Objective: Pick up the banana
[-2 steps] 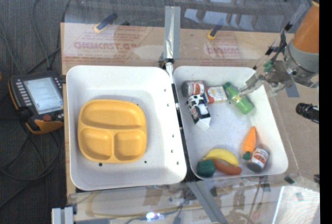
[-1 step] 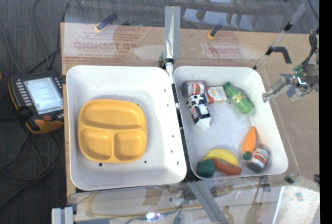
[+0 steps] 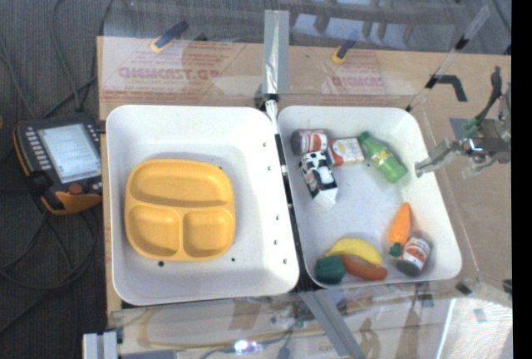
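Two white bins are sitting side by side in the middle of the frame: the left bin (image 3: pixel 133 274) is holding a big yellow tray (image 3: pixel 179 208), and the right bin (image 3: pixel 432 191) is holding the small things. The banana (image 3: pixel 356 248) is lying near the bottom of the right bin, touching a green veggie (image 3: pixel 329 268) and a red sausage (image 3: pixel 366 269), with a carrot (image 3: pixel 400 227) and a can (image 3: pixel 415 253) close on its right, and a green bottle (image 3: pixel 382 158) and milk carton (image 3: pixel 319 177) higher up. The gripper (image 3: pixel 478 145) is hanging at the right edge of the frame, outside the bin, and I cannot tell if it is open or closed.
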Controlling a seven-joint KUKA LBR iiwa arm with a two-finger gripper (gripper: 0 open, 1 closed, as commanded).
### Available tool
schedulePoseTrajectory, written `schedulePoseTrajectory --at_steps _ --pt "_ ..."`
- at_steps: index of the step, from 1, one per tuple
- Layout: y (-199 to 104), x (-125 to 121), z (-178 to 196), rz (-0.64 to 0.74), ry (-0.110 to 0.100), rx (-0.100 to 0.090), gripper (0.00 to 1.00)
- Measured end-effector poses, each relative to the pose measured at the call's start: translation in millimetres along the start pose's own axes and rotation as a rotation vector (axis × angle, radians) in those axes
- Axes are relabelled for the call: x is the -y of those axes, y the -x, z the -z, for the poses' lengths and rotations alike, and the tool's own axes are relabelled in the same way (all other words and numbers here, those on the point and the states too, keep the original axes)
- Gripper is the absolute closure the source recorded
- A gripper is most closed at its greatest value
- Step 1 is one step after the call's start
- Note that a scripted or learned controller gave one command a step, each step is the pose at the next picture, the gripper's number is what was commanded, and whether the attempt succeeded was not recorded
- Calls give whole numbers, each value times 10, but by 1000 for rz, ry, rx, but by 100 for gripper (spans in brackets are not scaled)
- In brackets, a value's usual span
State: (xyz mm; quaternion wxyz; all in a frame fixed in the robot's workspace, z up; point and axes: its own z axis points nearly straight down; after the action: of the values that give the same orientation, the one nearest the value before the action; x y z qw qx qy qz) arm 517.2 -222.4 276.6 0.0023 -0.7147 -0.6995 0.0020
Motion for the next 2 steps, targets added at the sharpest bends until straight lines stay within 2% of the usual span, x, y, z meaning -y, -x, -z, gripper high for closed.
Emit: schedulePoseTrajectory --at_steps 1,2 --pt "-874 360 -658 73 -2 -2 0" --pt "-1081 330 -1884 -46 11 0 0"
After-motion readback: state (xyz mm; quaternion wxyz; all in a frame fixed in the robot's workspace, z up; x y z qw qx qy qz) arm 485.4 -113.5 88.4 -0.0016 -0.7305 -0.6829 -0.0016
